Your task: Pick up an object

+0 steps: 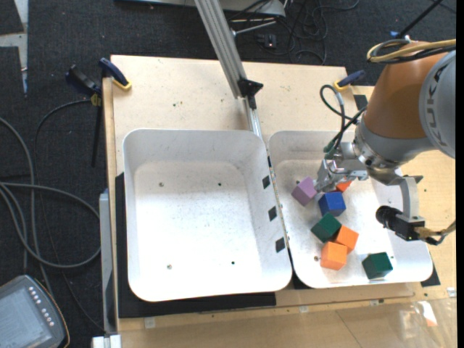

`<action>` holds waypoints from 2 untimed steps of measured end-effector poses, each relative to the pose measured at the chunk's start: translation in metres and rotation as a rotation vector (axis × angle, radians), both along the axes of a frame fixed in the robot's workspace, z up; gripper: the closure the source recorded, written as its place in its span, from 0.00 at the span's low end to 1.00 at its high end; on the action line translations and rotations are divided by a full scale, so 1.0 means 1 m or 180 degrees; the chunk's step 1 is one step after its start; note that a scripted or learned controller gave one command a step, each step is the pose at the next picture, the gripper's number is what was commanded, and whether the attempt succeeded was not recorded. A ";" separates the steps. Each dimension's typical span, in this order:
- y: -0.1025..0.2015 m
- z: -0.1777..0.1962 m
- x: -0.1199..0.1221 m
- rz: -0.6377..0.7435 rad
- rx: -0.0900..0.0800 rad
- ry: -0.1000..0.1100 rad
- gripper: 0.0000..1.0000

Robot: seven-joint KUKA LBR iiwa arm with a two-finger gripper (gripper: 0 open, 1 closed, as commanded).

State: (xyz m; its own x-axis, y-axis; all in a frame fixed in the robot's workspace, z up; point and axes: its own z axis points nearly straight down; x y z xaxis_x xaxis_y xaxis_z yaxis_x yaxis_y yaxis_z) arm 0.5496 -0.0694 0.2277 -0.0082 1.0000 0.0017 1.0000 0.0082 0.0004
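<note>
End effector [330,183] hangs just above blue cube [333,202].

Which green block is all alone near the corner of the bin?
The green block by the right bin's near right corner sits by itself. The other green block is squeezed among the blue block and orange blocks.
</note>
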 end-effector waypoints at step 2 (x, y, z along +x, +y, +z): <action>0.118 0.008 0.031 0.0001 0.0000 -0.0004 1.00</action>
